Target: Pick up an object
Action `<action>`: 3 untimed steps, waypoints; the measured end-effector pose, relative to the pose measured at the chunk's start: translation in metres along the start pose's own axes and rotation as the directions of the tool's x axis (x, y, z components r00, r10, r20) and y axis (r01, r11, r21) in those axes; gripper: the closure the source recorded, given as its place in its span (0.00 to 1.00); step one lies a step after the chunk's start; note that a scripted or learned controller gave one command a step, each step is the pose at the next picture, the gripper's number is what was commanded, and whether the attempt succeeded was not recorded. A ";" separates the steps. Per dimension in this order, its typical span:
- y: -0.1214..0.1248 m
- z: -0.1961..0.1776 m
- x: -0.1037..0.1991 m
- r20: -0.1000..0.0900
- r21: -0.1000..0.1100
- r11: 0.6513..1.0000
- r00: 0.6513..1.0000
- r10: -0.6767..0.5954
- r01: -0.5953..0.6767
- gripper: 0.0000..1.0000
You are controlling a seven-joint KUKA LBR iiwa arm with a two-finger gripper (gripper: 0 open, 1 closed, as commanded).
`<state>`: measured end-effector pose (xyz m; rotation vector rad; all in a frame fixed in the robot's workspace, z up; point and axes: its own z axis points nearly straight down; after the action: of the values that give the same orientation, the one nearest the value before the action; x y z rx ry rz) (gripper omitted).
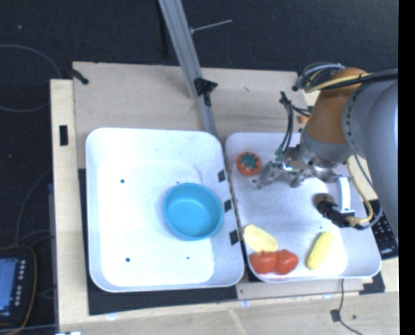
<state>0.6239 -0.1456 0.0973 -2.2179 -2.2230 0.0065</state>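
Your gripper (280, 173) was low in the right bin (353, 267), near the tomato (248, 163). You couldn't tell how it stood. Next it needed to reach that tomato.

Glossy plastic blue bowl (192, 211) — smooth white bins (109, 152), wooden bench (137, 89).

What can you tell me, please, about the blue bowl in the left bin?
The blue bowl is round, a plain light blue, and looks like smooth plastic. It stands upright with its opening facing up, and nothing shows inside it. It rests on the floor of the left bin, toward that bin's right side, close to the wall shared with the other bin. Nothing else touches it.
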 end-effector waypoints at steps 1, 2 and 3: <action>0.003 -0.017 -0.001 0.001 -0.012 1.000 1.000 0.000 0.000 1.00; -0.005 -0.067 -0.003 -0.003 -0.008 1.000 1.000 0.007 -0.007 1.00; -0.006 -0.114 0.000 -0.003 -0.011 1.000 1.000 -0.003 0.003 1.00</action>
<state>0.6186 -0.1456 0.2117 -2.2188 -2.2304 -0.0085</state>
